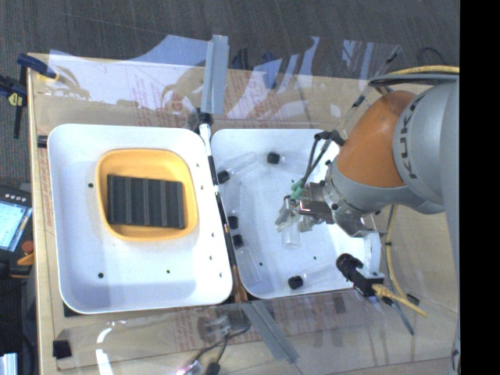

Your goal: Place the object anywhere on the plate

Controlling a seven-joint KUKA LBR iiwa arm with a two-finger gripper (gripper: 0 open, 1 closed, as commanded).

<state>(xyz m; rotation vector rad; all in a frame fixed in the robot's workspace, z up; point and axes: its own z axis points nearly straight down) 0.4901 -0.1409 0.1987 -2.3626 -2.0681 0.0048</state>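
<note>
At the near edge of the bench (141, 326) a strip of bare wood runs below both bins, with a small clear bit of hardware and some wires lying on it near the middle. Above that sit the two white bins side by side. The left bin (70, 272) holds the plate (117, 166), a yellow rounded dish with a dark ribbed block (147, 201) lying in its well. The right bin (258, 276) holds the arm (406, 158), which comes in from the right, its orange band over the bin's right side. The gripper (293, 221) hangs low over the middle of the right bin, pointing left; whether its pincer is released or clenched cannot be told from this angle. Just at its tip, on the bin floor, lies the object (290, 237), a small clear piece that is hard to make out; it sits in the right bin, well apart from the plate, and whether the gripper touches it is unclear. Farther off, a grey post (214, 73) stands at the seam between the bins, with clear sheeting behind them
</note>
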